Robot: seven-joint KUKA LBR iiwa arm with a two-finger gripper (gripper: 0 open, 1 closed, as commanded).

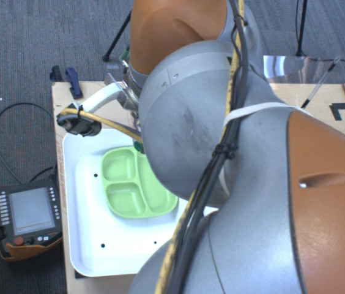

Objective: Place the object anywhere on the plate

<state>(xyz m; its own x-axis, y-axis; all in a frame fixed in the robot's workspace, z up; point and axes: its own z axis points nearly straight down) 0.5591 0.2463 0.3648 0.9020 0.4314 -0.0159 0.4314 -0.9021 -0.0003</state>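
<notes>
A light green plate (129, 185) with divided compartments lies in the left white bin (84, 225), its right part hidden behind the arm. The grey arm with its orange band covers most of the view and reaches over the bin's far edge. Its wrist end, a white piece with a black fitting (79, 122) and a yellow cable, sits above the bin's back left corner. The compartments of the plate that show hold nothing.
A teach pendant (27, 216) lies on the dark floor to the left of the bench. Blue clamps (70, 78) sit at the bench's back left corner. The right bin is hidden behind the arm.
</notes>
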